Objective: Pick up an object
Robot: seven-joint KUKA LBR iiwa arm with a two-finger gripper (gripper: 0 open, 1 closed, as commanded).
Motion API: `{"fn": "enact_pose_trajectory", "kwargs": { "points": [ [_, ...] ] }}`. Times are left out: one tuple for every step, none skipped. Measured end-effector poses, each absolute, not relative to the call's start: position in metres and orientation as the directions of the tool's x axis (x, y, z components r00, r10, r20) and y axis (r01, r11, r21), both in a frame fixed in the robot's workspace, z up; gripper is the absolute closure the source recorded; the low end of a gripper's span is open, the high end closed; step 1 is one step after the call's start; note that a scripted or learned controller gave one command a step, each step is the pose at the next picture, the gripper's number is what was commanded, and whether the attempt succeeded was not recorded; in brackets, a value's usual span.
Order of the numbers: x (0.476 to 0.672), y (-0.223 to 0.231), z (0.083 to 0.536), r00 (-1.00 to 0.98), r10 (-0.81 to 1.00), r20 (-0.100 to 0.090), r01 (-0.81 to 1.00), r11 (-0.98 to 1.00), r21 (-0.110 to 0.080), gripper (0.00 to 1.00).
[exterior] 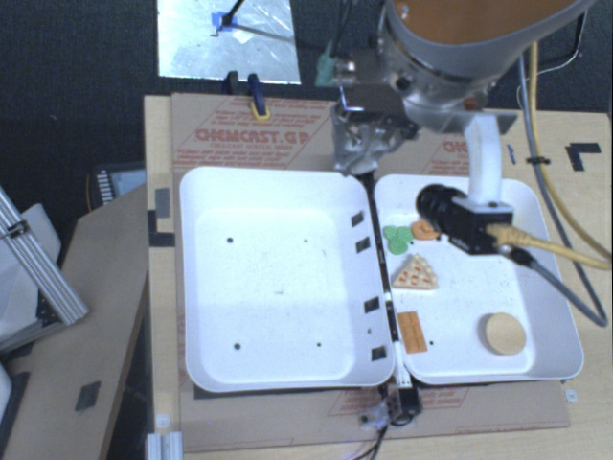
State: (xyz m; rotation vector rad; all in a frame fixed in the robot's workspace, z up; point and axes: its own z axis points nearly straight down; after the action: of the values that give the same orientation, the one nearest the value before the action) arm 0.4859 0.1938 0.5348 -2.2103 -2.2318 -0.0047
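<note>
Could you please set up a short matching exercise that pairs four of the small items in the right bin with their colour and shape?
Items:
1. item nearest the right bin's front right corner
2. item by the divider, near the front
3. item in the middle of the right bin
4. item by the divider, near the back

Descriptions:
A. green piece
B. tan round disc
C. orange rectangular block
D. triangular pizza-like slice

Pairs: 1-B, 2-C, 3-D, 4-A

A dark carpeted floor surrounded the wooden worktop. A shiny metal sheet lay beyond it, and an aluminium rail slanted at the left.
</note>
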Motion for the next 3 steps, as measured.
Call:
{"fn": "enact_pose_trajectory", "kwargs": {
  "points": [
    [0.548,0.236,0.535,-0.006,1.0,0.002,1.0,0.006,0.005,1.0],
    [0.546,0.234,0.546,-0.005,1.0,0.002,1.0,0.005,0.005,1.0],
    [0.546,0.234,0.558,-0.006,1.0,0.003,1.0,0.006,0.007,1.0]
  ]
}}
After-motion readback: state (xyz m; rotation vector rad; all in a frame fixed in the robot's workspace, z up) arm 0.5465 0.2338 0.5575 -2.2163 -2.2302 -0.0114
